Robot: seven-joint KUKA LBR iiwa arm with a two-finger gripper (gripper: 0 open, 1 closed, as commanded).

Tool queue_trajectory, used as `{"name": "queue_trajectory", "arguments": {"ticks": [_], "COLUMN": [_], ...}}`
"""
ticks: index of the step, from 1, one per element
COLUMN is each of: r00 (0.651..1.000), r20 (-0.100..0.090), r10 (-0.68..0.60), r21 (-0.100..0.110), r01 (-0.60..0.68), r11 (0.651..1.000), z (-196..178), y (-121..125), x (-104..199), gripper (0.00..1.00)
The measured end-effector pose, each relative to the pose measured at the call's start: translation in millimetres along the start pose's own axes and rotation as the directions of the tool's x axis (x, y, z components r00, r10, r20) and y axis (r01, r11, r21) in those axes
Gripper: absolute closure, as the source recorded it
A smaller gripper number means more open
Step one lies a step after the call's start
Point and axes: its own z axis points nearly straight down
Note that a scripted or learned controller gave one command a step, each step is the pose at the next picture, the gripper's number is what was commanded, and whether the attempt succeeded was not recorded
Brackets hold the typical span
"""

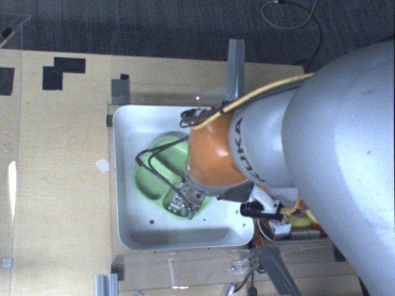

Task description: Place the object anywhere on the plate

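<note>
You are looking down on the left-hand white bin (126,227), which sits on the wooden desk (62,165) and carries a green plate (148,180) toward its left wall. The arm (321,147) reaches across from the right, and its orange band (213,156) covers the plate's right half, so the wrist sits directly above the place where the object is meant to land. That makes sense for this task: the arm is positioned over the plate, not over bare bin floor.

The gripper (183,203) hangs at the plate's lower right edge, close to the green surface. You cannot tell whether the jaws are apart or together, because the wrist hides them from above. For the same reason you cannot tell where the object is: nothing is visible between the jaws, and no loose item shows on the exposed part of the plate. It may be under the wrist.

A dark cable (157,165) loops out from the wrist across the plate, simply slack hanging from the tool. At the seam with the right-hand bin (290,234), a few coloured items (296,217) lie beneath the arm, too hidden to name.

My reading is that this is either the release or the final descent.
</note>
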Motion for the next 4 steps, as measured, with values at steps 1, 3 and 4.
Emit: {"name": "queue_trajectory", "arguments": {"ticks": [1,3,4], "r00": [0.995,1.0,0.973], "r20": [-0.001,-0.01,-0.019], "r10": [-0.098,0.007,-0.229], "r21": [0.012,0.015,0.013], "r01": [0.098,-0.007,0.229], "r11": [0.995,1.0,0.973], "z": [-1,-109,-44], "y": [49,-48,-1], "x": [28,-26,6], "gripper": [1.0,1.0,1.0]}}
